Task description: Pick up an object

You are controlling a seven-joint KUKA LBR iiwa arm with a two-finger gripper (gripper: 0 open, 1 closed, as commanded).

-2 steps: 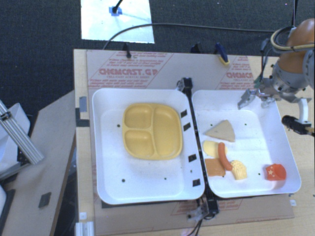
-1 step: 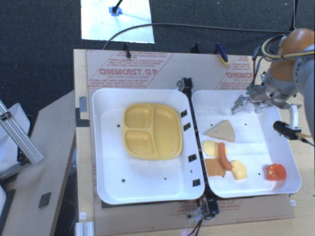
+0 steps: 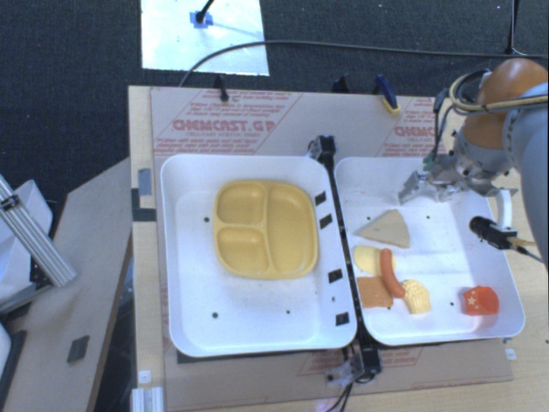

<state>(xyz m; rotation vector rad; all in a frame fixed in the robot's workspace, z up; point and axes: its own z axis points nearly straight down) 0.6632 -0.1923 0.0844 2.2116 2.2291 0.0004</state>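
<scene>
Gripper [image 3: 426,181]: seen over right white bin [image 3: 506,264], rear part; fingers spread apart, nothing held.
Nearest object: tan wedge-shaped toy slice [image 3: 385,228], just beside fingers, toward bin's front-left.
Long axis: roughly left-right.

This is a robotics lab or test cell. A grey robot arm [image 3: 515,118] with an orange band reaches over a surface [image 3: 257,118] covered in protective sheeting printed "CHEMCAST GP". Two white bins [image 3: 184,316] sit side by side, joined by black clips, with loose cables [image 3: 232,54] trailing across dark carpet [image 3: 69,58] and an aluminium frame rail [image 3: 34,243] standing nearby.
</scene>
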